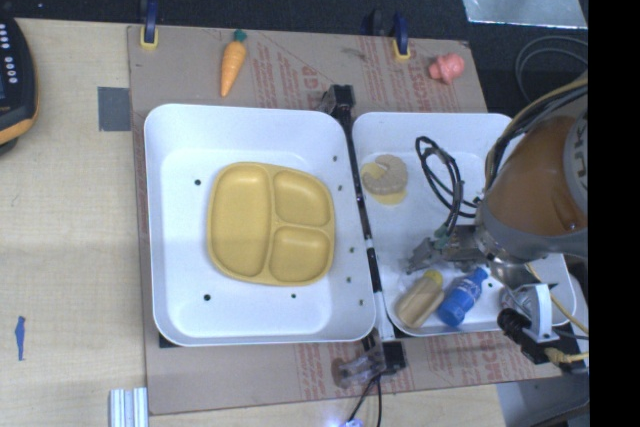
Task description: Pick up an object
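The right bin [400, 130] holds a round tan disc with a yellowish piece [384, 177] near its upper left. A tan roll-shaped object [419, 299] lies at the front, and a blue bottle-like object [462, 296] lies just to its right. A black looped cable [440, 171] lies in the middle. My gripper [437, 254] reaches in from the right, low over the bin. Its dark fingers point left, just above the tan roll and the blue object. Nothing shows between the fingers.
The left bin [170, 315] holds a yellow divided plate [270, 221]. A toy carrot [232, 63] and a pink lump [447, 66] lie on the cardboard behind the bins. Clamps stand along the back edge. The arm's orange band [535, 185] hangs over the right bin's right side.
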`<state>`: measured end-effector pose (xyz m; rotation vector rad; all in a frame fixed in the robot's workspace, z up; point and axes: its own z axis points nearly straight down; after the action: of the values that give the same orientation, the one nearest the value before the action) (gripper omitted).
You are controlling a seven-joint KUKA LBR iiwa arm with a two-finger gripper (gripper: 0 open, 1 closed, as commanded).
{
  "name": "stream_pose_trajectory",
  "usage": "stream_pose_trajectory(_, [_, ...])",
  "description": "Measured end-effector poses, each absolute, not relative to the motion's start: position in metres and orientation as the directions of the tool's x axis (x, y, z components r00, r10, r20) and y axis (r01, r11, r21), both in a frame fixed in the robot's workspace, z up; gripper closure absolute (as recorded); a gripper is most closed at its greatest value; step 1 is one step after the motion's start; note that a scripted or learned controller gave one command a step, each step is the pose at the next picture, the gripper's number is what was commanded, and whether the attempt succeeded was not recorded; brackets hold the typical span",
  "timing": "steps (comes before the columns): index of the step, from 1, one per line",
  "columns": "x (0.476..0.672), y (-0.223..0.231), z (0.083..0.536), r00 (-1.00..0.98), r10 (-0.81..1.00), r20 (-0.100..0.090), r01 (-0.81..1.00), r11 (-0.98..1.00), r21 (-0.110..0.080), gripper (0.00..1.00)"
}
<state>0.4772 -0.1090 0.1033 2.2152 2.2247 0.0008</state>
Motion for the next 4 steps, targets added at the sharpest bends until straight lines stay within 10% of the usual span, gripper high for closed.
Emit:
stream_pose_trajectory(1, [0.625, -0.147, 0.159, -0.007, 1.0, -0.006, 1.0, 0.007, 0.015, 0.0])
stream_pose_trajectory(2, [0.641, -0.099, 0.089, -0.008, 1.0, 0.003, 1.0, 0.008, -0.006, 0.0])
stream_pose_trajectory(3, [0.657, -0.145, 0.093, 0.0, 1.0, -0.003, 1.0, 0.0, 0.0, 0.0])
stream_pose_trajectory(4, [0.657, -0.143, 0.104, -0.009, 1.0, -0.002, 1.0, 0.009, -0.003, 1.0])
